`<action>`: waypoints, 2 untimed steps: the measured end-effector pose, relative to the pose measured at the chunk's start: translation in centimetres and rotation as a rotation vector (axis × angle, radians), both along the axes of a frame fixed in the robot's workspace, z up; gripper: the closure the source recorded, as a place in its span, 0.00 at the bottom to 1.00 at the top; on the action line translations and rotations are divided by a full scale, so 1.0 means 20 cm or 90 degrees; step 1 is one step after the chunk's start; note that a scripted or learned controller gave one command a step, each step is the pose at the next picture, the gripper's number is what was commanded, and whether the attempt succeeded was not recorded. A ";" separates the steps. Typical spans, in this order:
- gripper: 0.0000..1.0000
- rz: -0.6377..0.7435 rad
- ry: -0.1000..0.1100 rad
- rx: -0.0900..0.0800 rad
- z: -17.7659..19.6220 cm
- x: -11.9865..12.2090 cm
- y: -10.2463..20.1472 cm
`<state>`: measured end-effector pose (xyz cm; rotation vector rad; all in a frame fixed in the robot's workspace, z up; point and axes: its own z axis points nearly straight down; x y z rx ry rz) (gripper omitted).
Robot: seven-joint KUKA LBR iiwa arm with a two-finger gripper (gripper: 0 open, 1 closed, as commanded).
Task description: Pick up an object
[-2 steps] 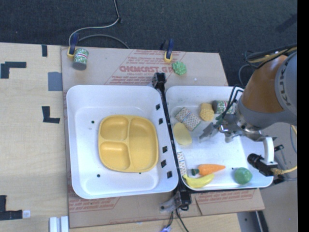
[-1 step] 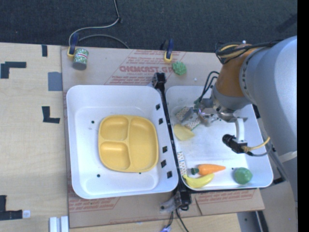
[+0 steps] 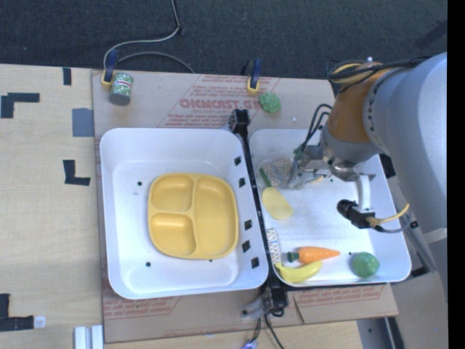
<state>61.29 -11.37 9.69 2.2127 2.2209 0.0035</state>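
The arm comes in from the right and bends down over the right bin, its orange band sitting above the wrist. The gripper is low in the bin's upper left part, at the edge of a small grey speckled piece that lies near the divider; whether its jaws are wide, narrow or closed on anything I cannot tell from here, since the wrist hides them.

Just below that spot lies a pale yellow lump (a lemon or potato shape, hard to say), close to the gripper but apart from it. Along the bin's near edge sit a banana with a carrot just above it, the two touching or nearly so, and a green ball off in the right corner.

The left bin holds a yellow divided plate, flat in its middle. Outside the bins, on the cardboard behind them, stand a small can at the left and a green knobbly thing near the yellow clamp.
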 end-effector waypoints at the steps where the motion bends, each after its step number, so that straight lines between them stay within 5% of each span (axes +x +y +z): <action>1: 1.00 -0.002 -0.001 0.000 -0.05 -0.20 0.09; 2: 1.00 -0.002 0.004 0.002 0.22 -0.25 0.07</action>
